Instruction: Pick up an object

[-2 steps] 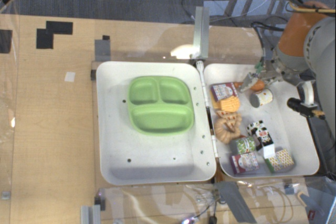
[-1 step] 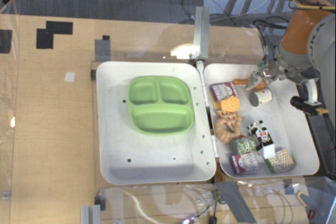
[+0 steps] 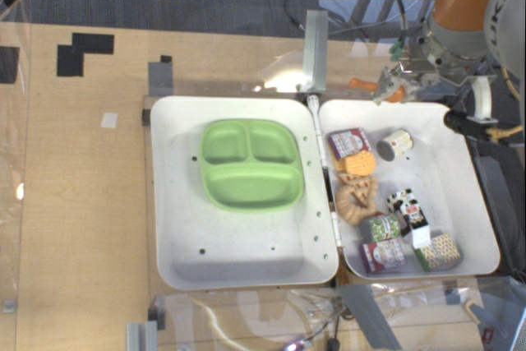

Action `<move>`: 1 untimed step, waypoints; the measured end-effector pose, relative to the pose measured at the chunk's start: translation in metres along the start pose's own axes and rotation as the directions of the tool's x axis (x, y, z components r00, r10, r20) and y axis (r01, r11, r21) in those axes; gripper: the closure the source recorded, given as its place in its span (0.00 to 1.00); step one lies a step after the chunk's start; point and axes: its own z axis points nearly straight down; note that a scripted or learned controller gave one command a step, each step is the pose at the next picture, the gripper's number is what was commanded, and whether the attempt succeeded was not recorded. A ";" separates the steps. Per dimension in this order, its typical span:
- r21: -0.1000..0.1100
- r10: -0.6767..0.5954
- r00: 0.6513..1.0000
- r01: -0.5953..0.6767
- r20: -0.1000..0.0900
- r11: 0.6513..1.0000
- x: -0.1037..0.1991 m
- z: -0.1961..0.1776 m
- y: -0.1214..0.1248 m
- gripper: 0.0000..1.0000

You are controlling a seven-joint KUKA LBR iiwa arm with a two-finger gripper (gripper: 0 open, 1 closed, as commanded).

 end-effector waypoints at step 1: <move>0.003 0.058 0.998 -0.058 0.000 0.998 -0.002 -0.041 -0.001 1.00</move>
